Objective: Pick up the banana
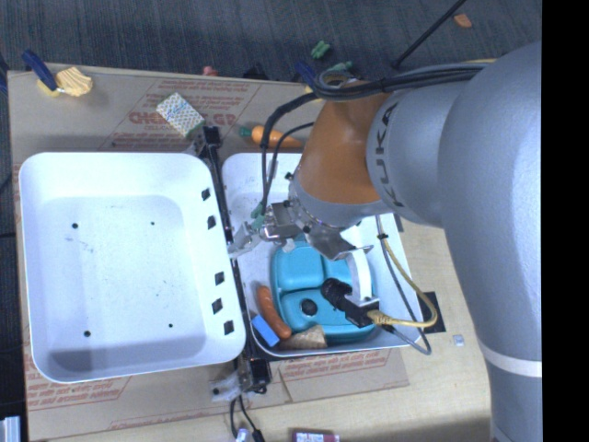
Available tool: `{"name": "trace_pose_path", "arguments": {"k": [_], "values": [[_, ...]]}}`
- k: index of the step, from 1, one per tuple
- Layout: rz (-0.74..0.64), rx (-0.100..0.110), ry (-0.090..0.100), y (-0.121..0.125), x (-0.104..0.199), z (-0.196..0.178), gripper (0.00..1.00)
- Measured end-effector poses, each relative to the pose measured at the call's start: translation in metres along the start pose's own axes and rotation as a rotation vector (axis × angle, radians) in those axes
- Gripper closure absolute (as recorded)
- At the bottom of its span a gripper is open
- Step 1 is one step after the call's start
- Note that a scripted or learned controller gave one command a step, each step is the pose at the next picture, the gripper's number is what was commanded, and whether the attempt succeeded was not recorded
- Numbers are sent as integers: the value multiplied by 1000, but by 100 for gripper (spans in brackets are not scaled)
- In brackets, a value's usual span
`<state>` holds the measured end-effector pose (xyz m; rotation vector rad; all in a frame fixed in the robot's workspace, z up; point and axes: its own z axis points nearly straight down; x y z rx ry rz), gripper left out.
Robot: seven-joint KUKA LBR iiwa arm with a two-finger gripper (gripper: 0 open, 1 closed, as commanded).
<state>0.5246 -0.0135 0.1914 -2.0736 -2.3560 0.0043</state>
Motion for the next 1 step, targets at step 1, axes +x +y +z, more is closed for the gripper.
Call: {"name": "trace_pose_path", "arguments": {"k": [1], "values": [[0,2,0,0,-1,-10,100]]}}
